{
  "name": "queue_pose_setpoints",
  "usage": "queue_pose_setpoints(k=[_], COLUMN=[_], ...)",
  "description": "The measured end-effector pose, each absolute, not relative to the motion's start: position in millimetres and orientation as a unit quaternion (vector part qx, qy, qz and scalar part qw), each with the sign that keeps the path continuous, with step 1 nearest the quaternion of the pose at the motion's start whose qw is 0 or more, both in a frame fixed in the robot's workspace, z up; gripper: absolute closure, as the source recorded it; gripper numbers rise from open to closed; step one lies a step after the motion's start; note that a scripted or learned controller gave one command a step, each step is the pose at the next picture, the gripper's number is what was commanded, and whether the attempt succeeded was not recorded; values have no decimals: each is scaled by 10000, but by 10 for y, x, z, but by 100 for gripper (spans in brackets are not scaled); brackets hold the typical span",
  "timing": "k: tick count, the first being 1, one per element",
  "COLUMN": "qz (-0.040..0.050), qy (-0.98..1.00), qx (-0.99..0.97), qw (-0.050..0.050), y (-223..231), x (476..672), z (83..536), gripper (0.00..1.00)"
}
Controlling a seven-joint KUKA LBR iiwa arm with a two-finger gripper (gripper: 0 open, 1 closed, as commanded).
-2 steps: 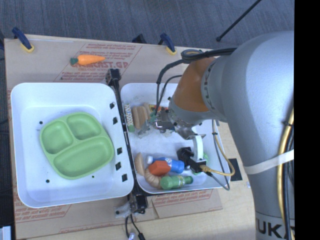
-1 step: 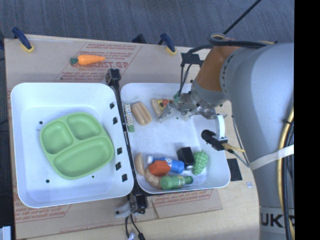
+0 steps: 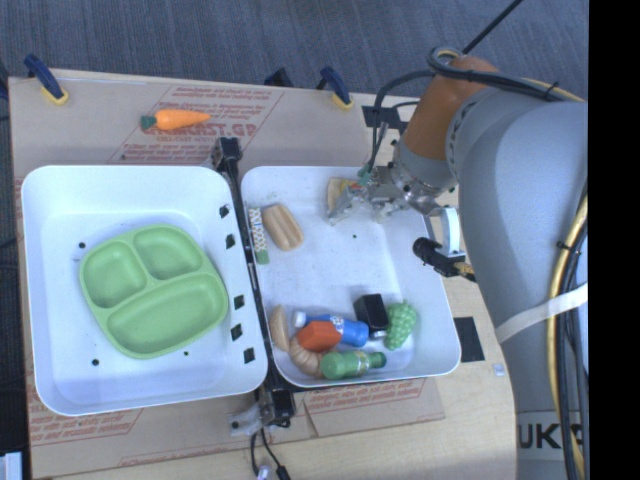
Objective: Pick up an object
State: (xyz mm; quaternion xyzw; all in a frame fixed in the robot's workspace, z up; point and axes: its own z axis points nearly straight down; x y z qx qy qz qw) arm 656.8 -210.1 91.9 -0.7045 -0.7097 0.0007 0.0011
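My gripper [image 3: 346, 201] is low over the far part of the right bin [image 3: 330, 268], reaching in from the right. A small yellowish object [image 3: 338, 185] lies right at its tip, touching or just behind it; whether it is held is unclear. To the left of the gripper lies a tan hot-dog bun [image 3: 283, 226] beside a small striped bar [image 3: 257, 233]. At the bin's near edge is a pile: an orange piece [image 3: 317, 336], a blue bottle [image 3: 351, 330], a black block [image 3: 372, 311], green grapes [image 3: 401, 324], a green bottle [image 3: 349, 364] and a tan curved piece [image 3: 284, 337].
The left bin [image 3: 60, 208] holds a green divided plate [image 3: 153, 288]. A toy carrot [image 3: 175, 120] lies on the cardboard behind the bins. Blue clamps [image 3: 45, 78] sit at the bench's far edge. The arm's grey body [image 3: 520, 198] covers the right side.
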Motion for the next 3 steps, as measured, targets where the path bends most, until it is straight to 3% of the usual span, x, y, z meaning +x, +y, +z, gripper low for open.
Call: queue_pose_setpoints(k=[1,2,3], qz=[11,21,23], qy=[-7098,-7117,-7122], qx=[-7044,-7024,-7020], qw=[22,33,35], y=[-1511,-1509,-1507], x=[6565,6569,6568], z=[915,1036,1035], gripper=[0,100,0])
